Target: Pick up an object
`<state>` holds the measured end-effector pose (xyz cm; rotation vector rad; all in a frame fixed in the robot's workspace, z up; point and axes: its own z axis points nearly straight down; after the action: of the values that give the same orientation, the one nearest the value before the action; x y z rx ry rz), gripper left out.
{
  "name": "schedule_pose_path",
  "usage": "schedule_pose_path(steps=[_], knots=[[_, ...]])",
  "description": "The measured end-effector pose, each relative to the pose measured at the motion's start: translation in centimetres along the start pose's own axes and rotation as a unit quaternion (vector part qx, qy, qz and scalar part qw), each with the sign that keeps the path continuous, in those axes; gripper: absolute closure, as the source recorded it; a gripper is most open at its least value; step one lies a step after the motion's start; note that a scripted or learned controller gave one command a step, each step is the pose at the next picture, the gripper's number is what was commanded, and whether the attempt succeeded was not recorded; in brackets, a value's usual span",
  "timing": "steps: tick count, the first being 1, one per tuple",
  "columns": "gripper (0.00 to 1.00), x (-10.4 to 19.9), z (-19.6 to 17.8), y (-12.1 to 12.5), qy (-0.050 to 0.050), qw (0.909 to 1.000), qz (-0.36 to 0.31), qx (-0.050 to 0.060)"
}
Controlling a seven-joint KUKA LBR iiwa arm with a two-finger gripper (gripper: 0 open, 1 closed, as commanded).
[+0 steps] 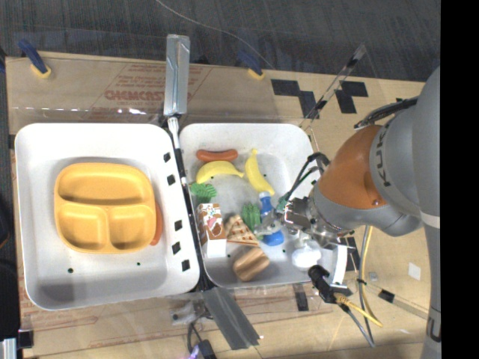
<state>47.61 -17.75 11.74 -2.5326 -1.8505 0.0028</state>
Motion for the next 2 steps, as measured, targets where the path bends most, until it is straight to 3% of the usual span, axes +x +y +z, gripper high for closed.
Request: schedule_pose_path(steps=[1,2], knots=[[0.0,3.1,2.1,3.7,-0.001,1.0,-0.002,-0.005],[0.0,1.0,2.5,-0.2,0.0,0.9995,-0.031,-0.002]])
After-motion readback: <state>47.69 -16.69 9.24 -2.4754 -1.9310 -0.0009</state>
